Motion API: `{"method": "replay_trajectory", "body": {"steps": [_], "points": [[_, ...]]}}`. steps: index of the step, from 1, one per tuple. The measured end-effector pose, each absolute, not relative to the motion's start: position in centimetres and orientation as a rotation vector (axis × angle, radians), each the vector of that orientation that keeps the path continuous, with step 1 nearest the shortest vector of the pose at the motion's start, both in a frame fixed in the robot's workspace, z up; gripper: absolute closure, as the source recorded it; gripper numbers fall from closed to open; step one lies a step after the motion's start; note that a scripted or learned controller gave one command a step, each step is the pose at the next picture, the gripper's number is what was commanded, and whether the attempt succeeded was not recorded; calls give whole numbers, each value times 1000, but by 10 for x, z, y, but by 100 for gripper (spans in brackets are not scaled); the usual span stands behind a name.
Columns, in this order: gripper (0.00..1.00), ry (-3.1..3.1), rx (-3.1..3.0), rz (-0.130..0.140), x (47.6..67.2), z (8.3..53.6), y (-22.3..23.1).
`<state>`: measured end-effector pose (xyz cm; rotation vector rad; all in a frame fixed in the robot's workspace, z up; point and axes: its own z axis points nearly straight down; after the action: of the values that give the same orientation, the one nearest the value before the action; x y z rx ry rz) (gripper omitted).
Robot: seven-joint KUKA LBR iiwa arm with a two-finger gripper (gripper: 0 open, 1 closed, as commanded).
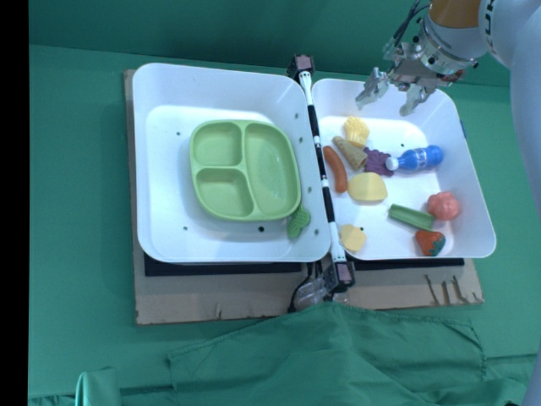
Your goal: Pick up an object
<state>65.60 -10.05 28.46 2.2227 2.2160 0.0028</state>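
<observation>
Crowded right bin (473,227): yellow ridged piece (357,129) at upper centre, wedge-shaped tan piece (348,152) just below it, purple toy (376,161) touching the wedge's right side, blue bottle (414,159) with white cap lying just beside the purple toy toward the right. Orange-red sausage (335,168) lying lengthwise near the bin's left wall, yellow rounded piece (367,188) just beside it. Lower down: small yellow piece (352,238) near the left wall, green stick (412,217) tilted, pink-red round piece (443,205) touching its right end, red strawberry-like piece (429,243) at lower right.

In the left bin (161,100): light green divided plate (245,170) with three compartments, at centre; small green leafy piece (297,223) touching the plate's lower right corner.

Black-and-white rod (319,159) running between the two bins, top to bottom. Green cloth (338,353) bunched across the lower frame.

Bare white floor along the right bin's upper edge and right side; tight cluster in its middle.

Gripper (390,94) in the upper right of the frame, above the right bin's upper rim, fingers spread apart, nothing between them. Nearest item beneath: the yellow ridged piece, down-left, apart from the fingertips.
</observation>
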Motion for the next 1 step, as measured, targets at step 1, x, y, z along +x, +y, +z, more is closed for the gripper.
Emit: {"method": "replay_trajectory", "body": {"steps": [1], "points": [[0,2216,2227,-1,615,193,-106]]}}
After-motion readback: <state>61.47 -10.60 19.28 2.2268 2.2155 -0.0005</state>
